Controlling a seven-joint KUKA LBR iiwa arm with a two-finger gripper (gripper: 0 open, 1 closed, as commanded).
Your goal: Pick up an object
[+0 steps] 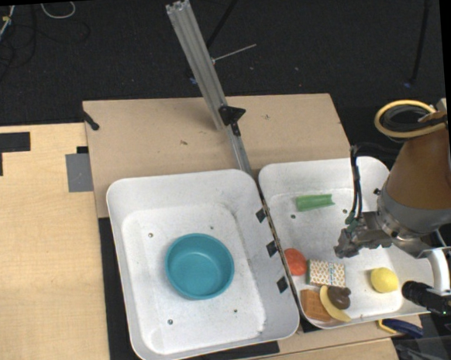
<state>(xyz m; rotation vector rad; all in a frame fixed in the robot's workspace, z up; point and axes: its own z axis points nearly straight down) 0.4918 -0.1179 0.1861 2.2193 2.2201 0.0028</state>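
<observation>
The end effector hovers low over the right bin at the frame's right, above bare floor between a green block and a yellow ball; whether it is open or closed cannot be told. Along the bin's lower left lie a red piece, a patterned packet, and a banana. The left bin holds a teal bowl. Both bins sit on the surface.
</observation>
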